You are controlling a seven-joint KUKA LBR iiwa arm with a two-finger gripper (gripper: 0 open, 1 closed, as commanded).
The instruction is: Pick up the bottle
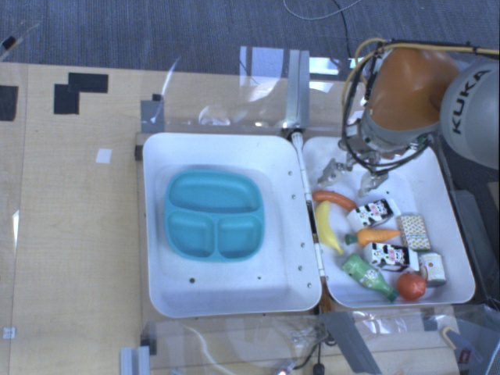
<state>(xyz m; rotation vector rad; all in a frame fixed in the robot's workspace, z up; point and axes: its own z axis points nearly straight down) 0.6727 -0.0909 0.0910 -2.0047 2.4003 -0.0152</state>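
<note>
Camera view: green bottle point(367, 276) lying tilted near front edge of right bin point(453, 209), well apart from gripper point(354, 175) hovering over bin's bare back part, fingers spread apart; tomato point(412, 286) just beside bottle, banana point(326, 226) near left wall

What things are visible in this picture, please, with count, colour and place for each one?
bins: two, white, side by side on the bench
tray: one, turquoise, three compartments, in the left bin
bottle: one, green, lying near the front of the right bin
banana: one, yellow, right bin, by its left wall
carrots: two, orange, right bin
cartons: two, white with black patches, right bin
tomato: one, red, front right, beside the bottle
small boxes: two, patterned, right side of right bin
gripper: one, open, above the right bin's back, holding nothing
</note>
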